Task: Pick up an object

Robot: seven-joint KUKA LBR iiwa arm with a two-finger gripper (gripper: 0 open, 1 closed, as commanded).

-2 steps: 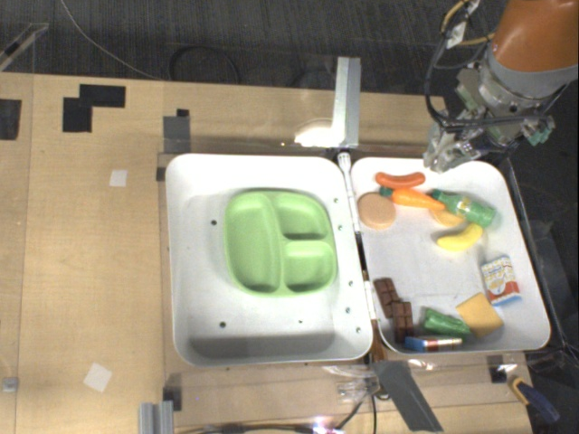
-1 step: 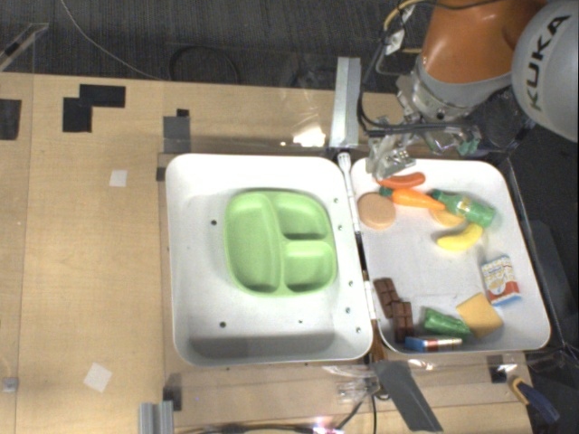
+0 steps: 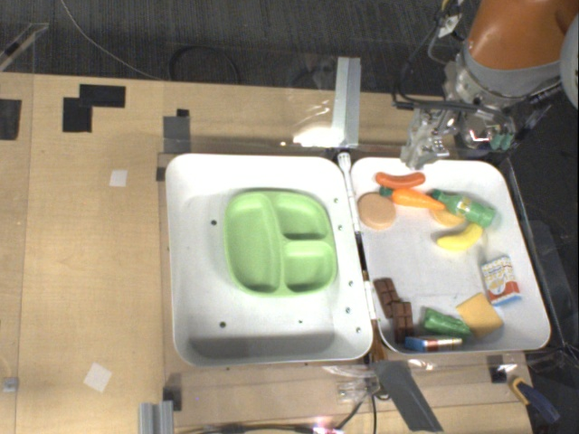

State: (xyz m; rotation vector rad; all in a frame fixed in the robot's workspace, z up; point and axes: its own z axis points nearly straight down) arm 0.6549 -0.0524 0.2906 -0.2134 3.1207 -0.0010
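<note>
The claw (image 3: 425,147) hangs at 12 o'clock over the right bin (image 3: 529,283); I cannot tell its state. Nothing is picked yet. Next, go down to the sausage (image 3: 400,179).

The right bin (image 3: 525,233) has open floor at its middle, between the banana (image 3: 459,237) above and the cheese wedge (image 3: 479,314) below. Its upper left is crowded: sausage (image 3: 400,180), carrot (image 3: 416,199), bottle (image 3: 463,208), bun (image 3: 376,211). The left bin (image 3: 194,242) holds a green tray (image 3: 279,242), with bare floor around it.
</note>
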